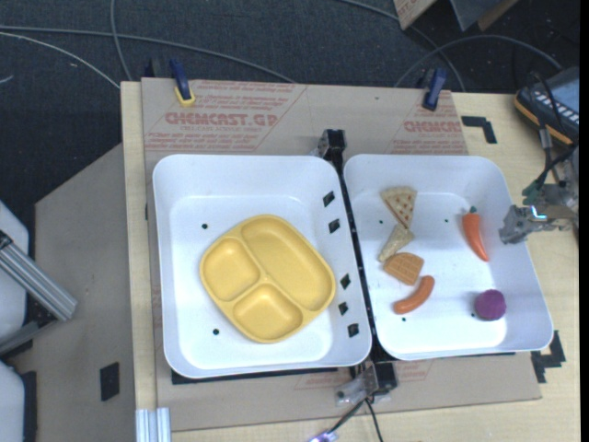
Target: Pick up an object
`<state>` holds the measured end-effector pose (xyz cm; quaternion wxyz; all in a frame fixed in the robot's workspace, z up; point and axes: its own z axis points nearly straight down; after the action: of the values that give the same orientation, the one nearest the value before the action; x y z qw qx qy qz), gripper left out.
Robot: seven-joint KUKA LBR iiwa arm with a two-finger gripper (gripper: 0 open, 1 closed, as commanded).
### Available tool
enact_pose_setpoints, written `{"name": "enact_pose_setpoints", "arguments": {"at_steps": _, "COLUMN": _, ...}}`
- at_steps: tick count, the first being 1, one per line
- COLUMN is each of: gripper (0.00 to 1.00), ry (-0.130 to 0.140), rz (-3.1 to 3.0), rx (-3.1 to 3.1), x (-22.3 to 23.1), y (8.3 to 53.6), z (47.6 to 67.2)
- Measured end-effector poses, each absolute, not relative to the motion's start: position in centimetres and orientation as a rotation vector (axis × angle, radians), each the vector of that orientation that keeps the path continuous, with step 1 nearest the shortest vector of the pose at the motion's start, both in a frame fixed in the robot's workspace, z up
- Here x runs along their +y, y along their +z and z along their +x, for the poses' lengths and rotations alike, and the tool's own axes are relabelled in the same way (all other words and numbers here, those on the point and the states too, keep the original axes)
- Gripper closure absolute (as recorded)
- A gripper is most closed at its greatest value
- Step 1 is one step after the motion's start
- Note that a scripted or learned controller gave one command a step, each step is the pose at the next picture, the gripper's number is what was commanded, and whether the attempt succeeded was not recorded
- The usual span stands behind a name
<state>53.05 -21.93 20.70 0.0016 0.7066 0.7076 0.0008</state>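
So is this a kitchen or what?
Probably a robot test lab, not a kitchen: two white bins clamped onto a board, toy food like a carrot, loose cables across the floor.
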Motion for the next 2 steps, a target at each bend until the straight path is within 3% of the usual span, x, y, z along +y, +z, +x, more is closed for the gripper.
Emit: {"name": "enact_pose_setpoints", "arguments": {"at_steps": 2, "gripper": 1.00, "ry": 0.004, "rz": 2.214, "rx": 2.229, "x": -12.1, "y": 22.7, "z": 57.1}}
